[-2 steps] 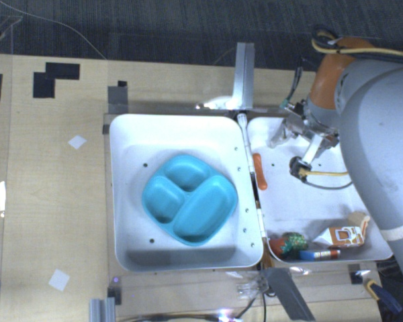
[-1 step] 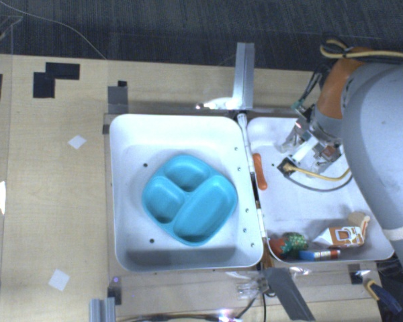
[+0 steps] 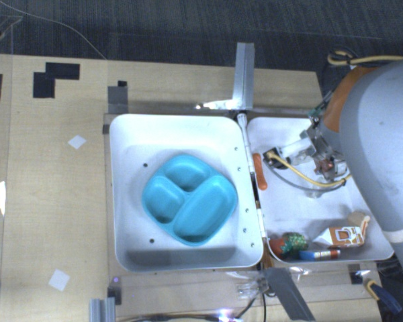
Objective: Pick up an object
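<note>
My gripper (image 3: 324,166) hangs over the upper middle of the right bin (image 3: 289,206), with a yellow cable looping off its left side. An orange stick-like item (image 3: 258,170) lies along that bin's left wall, well to the gripper's left. Along the bin's front edge sit a green and red object (image 3: 292,242), a thin blue and red pen-like item (image 3: 317,253) and an orange and white carton (image 3: 347,234). All of them lie apart from the gripper. The grey arm with its orange band (image 3: 339,99) covers the bin's right side.
The left bin (image 3: 131,180) holds a blue divided plate (image 3: 189,198) at its middle. A metal post (image 3: 244,76) stands behind the wall shared by the two bins. Black patches mark the bench at the far left.
</note>
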### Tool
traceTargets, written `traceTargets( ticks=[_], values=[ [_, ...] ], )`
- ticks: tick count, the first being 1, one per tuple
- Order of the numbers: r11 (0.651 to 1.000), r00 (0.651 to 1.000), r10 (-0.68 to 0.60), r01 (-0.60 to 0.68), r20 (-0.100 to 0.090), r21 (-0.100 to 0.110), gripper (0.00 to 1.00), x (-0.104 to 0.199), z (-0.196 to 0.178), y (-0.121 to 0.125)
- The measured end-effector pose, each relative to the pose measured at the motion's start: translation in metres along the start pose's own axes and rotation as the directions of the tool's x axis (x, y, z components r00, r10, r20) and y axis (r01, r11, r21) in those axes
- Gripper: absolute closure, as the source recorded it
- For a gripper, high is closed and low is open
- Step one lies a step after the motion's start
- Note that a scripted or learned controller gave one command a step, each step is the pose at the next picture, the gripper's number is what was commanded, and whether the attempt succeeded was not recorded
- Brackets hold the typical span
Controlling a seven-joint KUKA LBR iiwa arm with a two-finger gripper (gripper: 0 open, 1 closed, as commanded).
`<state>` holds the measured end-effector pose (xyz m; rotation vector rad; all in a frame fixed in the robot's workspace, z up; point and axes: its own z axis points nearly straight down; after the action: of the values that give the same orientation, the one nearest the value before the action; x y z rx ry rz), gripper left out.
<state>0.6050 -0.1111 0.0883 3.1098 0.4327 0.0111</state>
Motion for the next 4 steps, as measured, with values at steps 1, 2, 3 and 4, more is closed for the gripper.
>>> traceTargets(
  ticks=[1, 2, 3, 4],
  values=[
    [0.997, 0.997, 0.074, -0.074, -0.002, 0.003, 0.00, -0.076, -0.002, -0.035],
    [0.998, 0.998, 0.067, -0.067, 0.005, 0.002, 0.00, 0.008, -0.070, 0.007],
    [0.998, 0.998, 0.063, -0.063, -0.003, 0.003, 0.00, -0.062, -0.001, -0.021],
    [0.998, 0.998, 0.067, -0.067, 0.005, 0.003, 0.00, 0.010, -0.019, -0.005]
  ],
)
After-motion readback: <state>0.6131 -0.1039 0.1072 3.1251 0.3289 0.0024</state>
